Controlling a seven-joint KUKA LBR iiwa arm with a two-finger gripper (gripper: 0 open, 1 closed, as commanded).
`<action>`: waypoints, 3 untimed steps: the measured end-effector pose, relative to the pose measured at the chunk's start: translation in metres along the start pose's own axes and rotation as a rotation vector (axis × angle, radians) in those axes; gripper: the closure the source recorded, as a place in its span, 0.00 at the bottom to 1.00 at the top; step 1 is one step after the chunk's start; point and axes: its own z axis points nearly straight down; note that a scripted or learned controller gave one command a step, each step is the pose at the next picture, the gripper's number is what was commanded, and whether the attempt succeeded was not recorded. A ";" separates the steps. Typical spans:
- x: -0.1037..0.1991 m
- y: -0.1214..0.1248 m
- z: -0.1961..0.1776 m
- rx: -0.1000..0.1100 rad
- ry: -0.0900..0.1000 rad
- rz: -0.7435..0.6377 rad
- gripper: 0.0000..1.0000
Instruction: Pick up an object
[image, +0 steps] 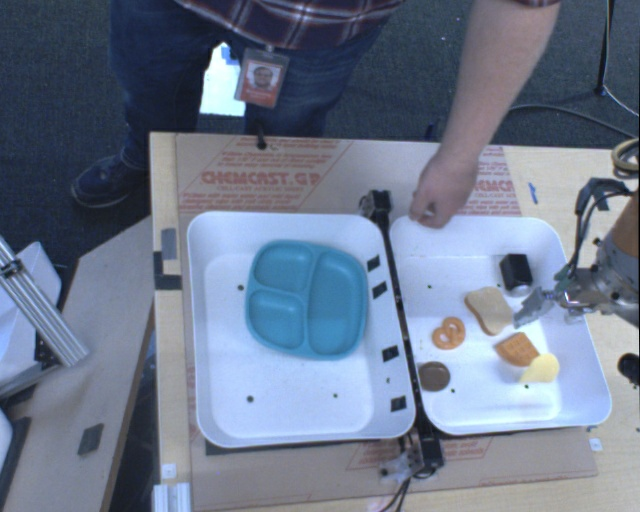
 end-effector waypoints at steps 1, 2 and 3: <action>0.001 0.003 -0.007 -0.013 -0.003 -0.004 0.00; 0.002 -0.002 0.053 -0.010 -0.002 -0.002 0.00; 0.002 -0.001 0.106 -0.010 -0.002 -0.002 0.00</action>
